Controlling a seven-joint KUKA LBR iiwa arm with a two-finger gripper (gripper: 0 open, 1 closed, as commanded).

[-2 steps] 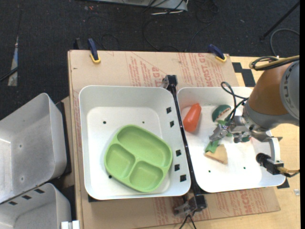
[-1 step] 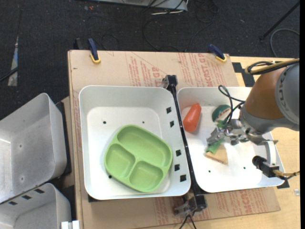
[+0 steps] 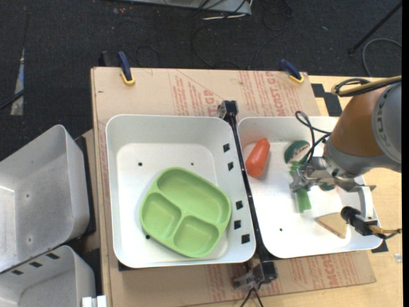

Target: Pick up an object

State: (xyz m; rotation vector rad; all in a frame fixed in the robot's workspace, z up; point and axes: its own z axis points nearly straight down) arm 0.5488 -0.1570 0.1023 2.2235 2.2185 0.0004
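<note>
The right bin (image 3: 279, 238) holds an orange-red carrot-like piece (image 3: 257, 157) at its upper left. A dark green round object (image 3: 296, 150) lies beside it, partly under the arm's cables. A small green stick-shaped piece (image 3: 303, 201) sits mid-bin, and a tan wedge (image 3: 332, 224) lies at the lower right. My gripper (image 3: 301, 183) reaches in from the right and hangs low over the top end of the green stick. The wrist hides whether it touches the piece.
The left bin (image 3: 128, 146) holds a light green divided plate (image 3: 185, 211). A black divider bar (image 3: 239, 165) runs between the bins. Spare white tubs (image 3: 38, 184) stand off the bench at the left. Black cables loop near the wrist.
</note>
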